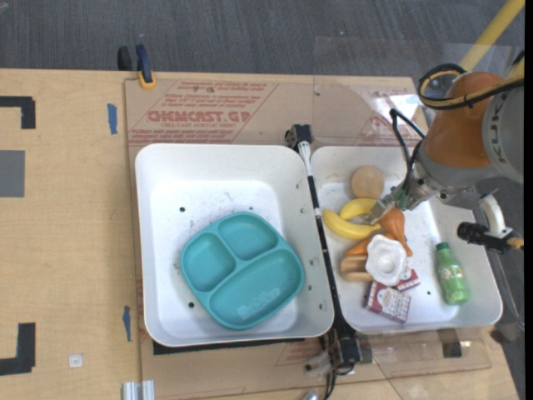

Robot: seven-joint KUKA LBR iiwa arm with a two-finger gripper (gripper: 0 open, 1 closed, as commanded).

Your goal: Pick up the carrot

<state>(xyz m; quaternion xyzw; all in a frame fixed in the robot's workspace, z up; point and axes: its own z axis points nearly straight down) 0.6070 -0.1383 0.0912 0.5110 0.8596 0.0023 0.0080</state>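
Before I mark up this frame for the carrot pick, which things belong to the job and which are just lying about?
Belongs to the job:
carrot, orange, in the right bin
gripper, right at the carrot's upper end

Just lying about:
banana
round tan ball
fried egg toy
hot dog
red and white packet
green bottle
teal divided plate, in the left bin
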